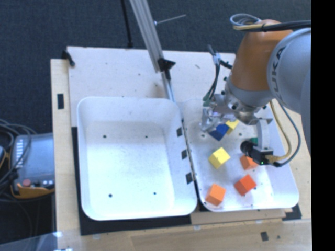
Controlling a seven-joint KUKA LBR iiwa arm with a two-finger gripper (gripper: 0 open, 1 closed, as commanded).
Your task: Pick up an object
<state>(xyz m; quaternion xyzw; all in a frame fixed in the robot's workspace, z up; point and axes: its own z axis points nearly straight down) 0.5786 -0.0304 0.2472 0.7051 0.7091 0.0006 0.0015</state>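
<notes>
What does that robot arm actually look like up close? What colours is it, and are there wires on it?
The arm is bulky and rounded, with a smooth grey shell and a wide orange band above the wrist; dark lettering runs along the grey part. Thin cables loop beside the wrist, one yellowish. Below sits a cluttered metal gripper, with a small black unit beside it carrying a green light.

Shallow white plastic bins: two, the left bin (131,158) and the right bin (280,190). Small orange blocks: three, at (215,194), (245,184) and, partly hidden, (247,162). Yellow blocks: two, one cube (219,157) and one partly hidden piece (232,124). Blue blocks: one (219,132). Slanted grey metal posts: one (148,27).
</notes>
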